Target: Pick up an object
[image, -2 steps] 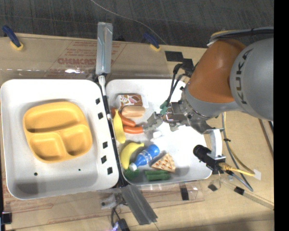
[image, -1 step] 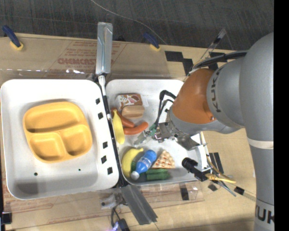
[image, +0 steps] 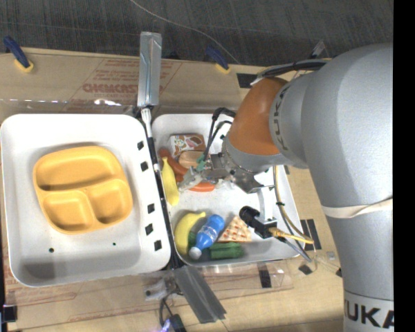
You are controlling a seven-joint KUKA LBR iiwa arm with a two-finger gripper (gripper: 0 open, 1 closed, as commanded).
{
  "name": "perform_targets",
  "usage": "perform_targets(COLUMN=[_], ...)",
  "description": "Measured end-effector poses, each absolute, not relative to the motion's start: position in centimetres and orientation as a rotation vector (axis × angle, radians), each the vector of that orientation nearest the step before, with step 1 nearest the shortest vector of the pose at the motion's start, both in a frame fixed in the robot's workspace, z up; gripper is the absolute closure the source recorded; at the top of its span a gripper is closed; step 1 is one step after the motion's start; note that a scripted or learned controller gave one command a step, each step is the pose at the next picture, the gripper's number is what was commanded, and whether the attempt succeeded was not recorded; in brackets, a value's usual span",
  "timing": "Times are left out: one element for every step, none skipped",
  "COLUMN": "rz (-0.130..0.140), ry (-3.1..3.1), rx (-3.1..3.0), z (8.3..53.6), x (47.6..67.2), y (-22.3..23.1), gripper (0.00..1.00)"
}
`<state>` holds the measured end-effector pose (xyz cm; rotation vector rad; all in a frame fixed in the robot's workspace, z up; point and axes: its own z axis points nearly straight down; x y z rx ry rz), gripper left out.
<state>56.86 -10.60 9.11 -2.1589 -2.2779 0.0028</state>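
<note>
At the near edge of the bin under the arm, four small things are seen packed together. They are a smooth yellow banana with a green tip, a blue bottle with a white cap, a tan wedge with a waffle-like grid, and a dark green cylinder lying flat along the rim. The bottle is laid aslant between banana and wedge, touching both.

Farther in, a long yellow piece is pressed against the wall shared with the other bin. A glossy red piece lies just beside it.

The gripper is lowered over this red piece and a brown, bun-like thing. Its tip is lost among cables and clutter, so whether it is apart, together or clamped on anything cannot be told. No object is seen lifted; all rest on the bin floor.

At the far edge a printed carton is partly covered. The bin's far corner is hidden by the grey arm and its orange band.

In the other bin a matte yellow tray with three rounded compartments is set toward the far side.
</note>
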Motion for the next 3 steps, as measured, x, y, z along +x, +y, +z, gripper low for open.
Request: perform_targets(rz=[0.005, -0.005, 0.001], ry=[-2.28, -2.391, -2.387], rx=[-2.155, -2.044, -2.041], z=[10.1, 19.4, 19.1], x=[56.8, 63.4, 63.2], y=[-10.7, -9.7, -9.6], gripper=[1.0, 1.0, 0.0])
